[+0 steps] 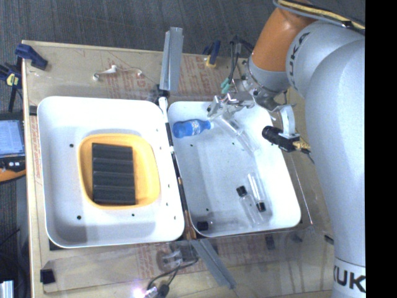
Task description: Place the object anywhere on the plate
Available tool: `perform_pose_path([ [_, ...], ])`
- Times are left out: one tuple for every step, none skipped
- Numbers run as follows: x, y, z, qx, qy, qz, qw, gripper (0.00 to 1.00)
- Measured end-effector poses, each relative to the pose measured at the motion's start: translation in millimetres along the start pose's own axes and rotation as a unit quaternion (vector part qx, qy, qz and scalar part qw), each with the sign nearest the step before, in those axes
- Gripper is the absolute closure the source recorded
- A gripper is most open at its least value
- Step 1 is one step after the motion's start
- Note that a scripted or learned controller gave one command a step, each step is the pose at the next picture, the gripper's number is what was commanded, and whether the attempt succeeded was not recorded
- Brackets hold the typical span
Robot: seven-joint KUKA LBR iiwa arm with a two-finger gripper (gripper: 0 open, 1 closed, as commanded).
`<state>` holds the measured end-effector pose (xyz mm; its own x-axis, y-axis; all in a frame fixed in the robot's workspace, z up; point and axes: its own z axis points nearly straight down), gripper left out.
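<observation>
gripper (pixel 218 107) over right bin's (pixel 282 219) far edge, finger state unclear, blue bottle (pixel 191 128) just beside, yellow plate (pixel 147 166) in left bin (pixel 53 166)

You see two glossy white plastic bins (pixel 56 166) on a matt wooden bench (pixel 93 61). The yellow plate (pixel 146 166) looks smooth; the blue bottle (pixel 189 128) is translucent plastic. The arm (pixel 329 104) has a satin grey shell.

claw (pixel 231 101): fingers too small and tangled in glare to read | arm (pixel 322 104): cut off at right and bottom edges | two clear tubes (pixel 251 200) in right bin: too faint to tell what they are | tablet (pixel 9 138): cropped by left edge
</observation>
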<state>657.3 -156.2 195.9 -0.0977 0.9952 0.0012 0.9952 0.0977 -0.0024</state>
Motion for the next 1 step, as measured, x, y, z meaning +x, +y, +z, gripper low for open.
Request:
perform_pose_path([
  [-0.1, 0.0, -0.1, 0.0, 0.0, 0.0, 1.0, 0.0],
])
